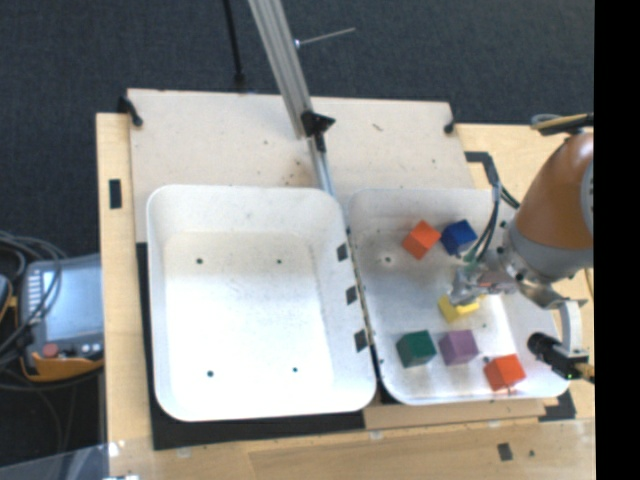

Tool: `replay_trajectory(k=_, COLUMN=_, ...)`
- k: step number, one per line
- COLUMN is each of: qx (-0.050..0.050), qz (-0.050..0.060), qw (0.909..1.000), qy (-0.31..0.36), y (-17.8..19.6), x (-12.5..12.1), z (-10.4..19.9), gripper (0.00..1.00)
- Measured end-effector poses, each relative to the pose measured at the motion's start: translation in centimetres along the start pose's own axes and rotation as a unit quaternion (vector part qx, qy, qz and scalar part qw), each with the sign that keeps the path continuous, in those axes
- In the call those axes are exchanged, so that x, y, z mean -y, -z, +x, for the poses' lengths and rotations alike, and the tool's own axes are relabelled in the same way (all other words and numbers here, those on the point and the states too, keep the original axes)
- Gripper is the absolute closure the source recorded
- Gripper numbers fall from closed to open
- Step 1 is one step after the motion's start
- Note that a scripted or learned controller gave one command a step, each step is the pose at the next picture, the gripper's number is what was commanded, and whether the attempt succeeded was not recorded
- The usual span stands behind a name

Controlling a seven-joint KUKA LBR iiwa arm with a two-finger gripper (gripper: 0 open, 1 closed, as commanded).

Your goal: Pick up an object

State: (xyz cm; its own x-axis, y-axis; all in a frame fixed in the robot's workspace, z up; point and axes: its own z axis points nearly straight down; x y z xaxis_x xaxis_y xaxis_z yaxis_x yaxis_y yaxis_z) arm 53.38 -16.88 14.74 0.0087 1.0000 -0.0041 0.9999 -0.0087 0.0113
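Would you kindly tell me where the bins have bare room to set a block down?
The left bin has bare floor wall to wall. The right bin is free only along its left wall; the rest is crowded with blocks, and the pincer is at the yellow block.

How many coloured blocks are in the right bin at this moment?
6. Orange block and blue block at the far end; yellow block mid-bin beneath the gripper; green block, purple block and red-orange block along the near edge. The arm may hide others.
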Motion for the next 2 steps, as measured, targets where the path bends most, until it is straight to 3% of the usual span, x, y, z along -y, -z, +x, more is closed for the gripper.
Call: replay_trajectory(k=2, qx=0.000, qz=0.001, qw=1.0000, qy=0.006, y=10.5, x=-0.1, z=-1.4, gripper=1.00)
